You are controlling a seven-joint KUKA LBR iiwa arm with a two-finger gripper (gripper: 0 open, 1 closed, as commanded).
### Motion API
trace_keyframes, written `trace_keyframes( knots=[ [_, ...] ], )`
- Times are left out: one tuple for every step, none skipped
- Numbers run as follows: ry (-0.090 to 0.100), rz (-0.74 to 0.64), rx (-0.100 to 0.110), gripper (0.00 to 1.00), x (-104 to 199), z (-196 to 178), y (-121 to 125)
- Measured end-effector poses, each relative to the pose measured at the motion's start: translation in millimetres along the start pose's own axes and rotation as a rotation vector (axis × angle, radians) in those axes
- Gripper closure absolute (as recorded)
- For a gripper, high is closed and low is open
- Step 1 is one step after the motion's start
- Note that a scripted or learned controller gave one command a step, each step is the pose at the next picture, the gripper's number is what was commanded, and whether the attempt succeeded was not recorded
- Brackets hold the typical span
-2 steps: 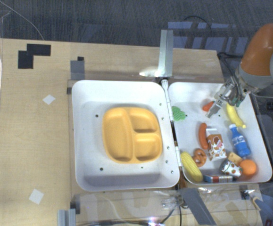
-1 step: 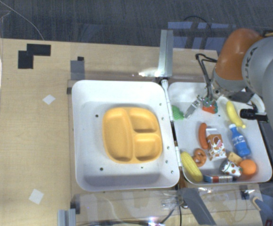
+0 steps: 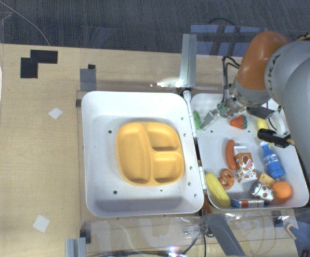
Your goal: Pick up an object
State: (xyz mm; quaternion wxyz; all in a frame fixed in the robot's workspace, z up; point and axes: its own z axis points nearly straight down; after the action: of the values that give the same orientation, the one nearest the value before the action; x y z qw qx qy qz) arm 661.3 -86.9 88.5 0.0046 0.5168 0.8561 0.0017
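You are at the reaching step: the gripper [image 3: 224,110] hangs over the far end of the right bin [image 3: 303,197], low among the objects, and nothing can be seen held in it. From this slanted view you cannot tell whether the gripper is released or clenched, since the tip is small and blurred against the white floor. The nearest candidates lie just beside it: a red strawberry-like toy [image 3: 238,122] on the arm's side of the tip, and a green piece [image 3: 198,120] on the other side, against the wall shared with the left bin [image 3: 90,159]. Farther toward the near rim lie a sausage [image 3: 229,153], a small carton [image 3: 244,166], a blue bottle [image 3: 273,163] and a corn cob [image 3: 217,189]. By my reading, your next move calls for settling on one nearby item, centring over it, then descending and closing squarely.
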Motion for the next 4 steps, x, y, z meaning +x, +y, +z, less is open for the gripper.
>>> trace_keyframes(
  knots=[
    [-0.006,-0.009,-0.008,1.00,0,-14,4],
    [-0.011,-0.016,-0.016,1.00,0,-27,7],
    [-0.010,-0.017,-0.015,0.00,1,-27,7],
    [-0.001,-0.062,-0.005,0.00,-8,-8,-5]
  ],
)
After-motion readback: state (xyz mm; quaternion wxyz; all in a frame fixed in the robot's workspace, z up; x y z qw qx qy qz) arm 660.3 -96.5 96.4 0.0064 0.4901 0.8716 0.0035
